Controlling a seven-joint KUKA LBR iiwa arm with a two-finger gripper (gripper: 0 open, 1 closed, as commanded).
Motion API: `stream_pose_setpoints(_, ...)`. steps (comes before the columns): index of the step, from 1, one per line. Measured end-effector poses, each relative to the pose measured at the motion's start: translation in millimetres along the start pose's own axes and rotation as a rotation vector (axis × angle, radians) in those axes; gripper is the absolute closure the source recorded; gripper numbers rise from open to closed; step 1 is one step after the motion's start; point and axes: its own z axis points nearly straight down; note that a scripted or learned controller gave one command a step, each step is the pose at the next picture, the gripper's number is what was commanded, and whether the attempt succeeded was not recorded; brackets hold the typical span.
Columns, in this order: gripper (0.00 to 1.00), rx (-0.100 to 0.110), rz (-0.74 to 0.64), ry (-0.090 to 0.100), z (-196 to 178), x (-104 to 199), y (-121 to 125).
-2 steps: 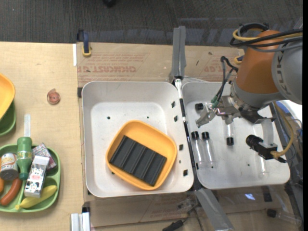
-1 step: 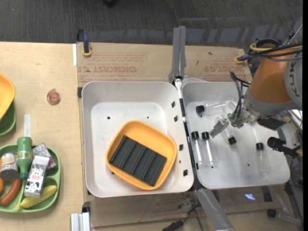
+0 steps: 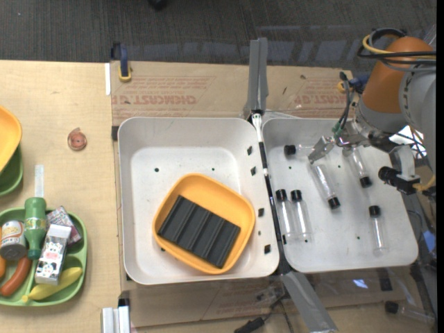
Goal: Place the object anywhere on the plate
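An orange-yellow plate (image 3: pixel 236 201) lies tilted in the left white bin (image 3: pixel 142 151), toward its front right. A black ridged rectangular object (image 3: pixel 200 231) rests flat on the plate and covers most of its middle. My gripper (image 3: pixel 321 149) hangs over the back of the right bin (image 3: pixel 395 252), well to the right of the plate and apart from the black object. The grey arm with its orange band (image 3: pixel 388 82) reaches in from the upper right.
Several clear tubes with black caps (image 3: pixel 325 182) lie scattered in the right bin, two side by side near its left wall (image 3: pixel 291 214). A grey divider post (image 3: pixel 257 82) stands between the bins. Toy food on a green tray (image 3: pixel 41 255) sits far left.
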Motion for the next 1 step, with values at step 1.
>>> stream_pose_setpoints(1,0.0,-0.005,0.131,0.014,-1.8,-0.2,-48.2)
